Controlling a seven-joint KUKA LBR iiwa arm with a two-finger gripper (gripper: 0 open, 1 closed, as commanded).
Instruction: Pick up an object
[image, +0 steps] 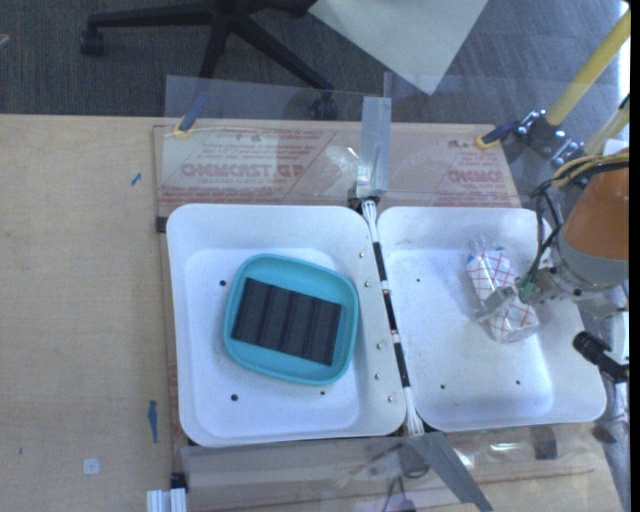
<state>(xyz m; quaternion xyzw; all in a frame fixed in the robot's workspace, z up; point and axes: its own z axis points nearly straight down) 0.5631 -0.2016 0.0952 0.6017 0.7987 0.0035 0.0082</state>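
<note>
A teal tray with a dark ribbed insert (290, 318) lies flat in the middle of the left bin (195, 250). In the right bin (450, 370), a small crinkled packet in white with red check marks (497, 285) lies near the right side. My gripper (524, 290) reaches in from the right, below the orange band of the arm (600, 215), and its tip sits at the packet's right edge, touching or just over it. The wrist body hides where the tip meets the packet.
A hinged ridge (385, 300) divides the two bins. Clear plastic sheets with red lettering (250, 165) lie behind the bins, with a metal bracket (375, 145) between them. Bare wooden bench (75, 300) lies to the left. A black cable end (600, 355) hangs by the right bin's edge.
</note>
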